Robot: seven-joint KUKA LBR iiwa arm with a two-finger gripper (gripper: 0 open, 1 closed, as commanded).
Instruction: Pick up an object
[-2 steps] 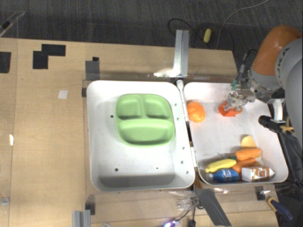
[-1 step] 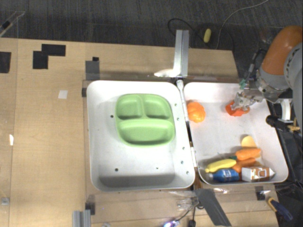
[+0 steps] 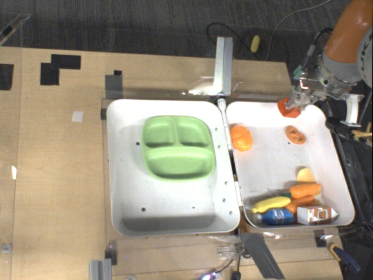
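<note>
The small red toy (image 3: 289, 108) sits at the far rim of the right bin (image 3: 326, 174), pinched between my closed fingers; my gripper (image 3: 298, 98) is right over it. I should rise straight and slowly, clear of the rim, keeping my squeeze steady.

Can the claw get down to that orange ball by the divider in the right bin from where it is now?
Probably yes. The orange ball sits alone against the right bin's left wall, nothing on top of it. The claw hangs at the far rim by a red-orange item. The wall may crowd one side.
</note>
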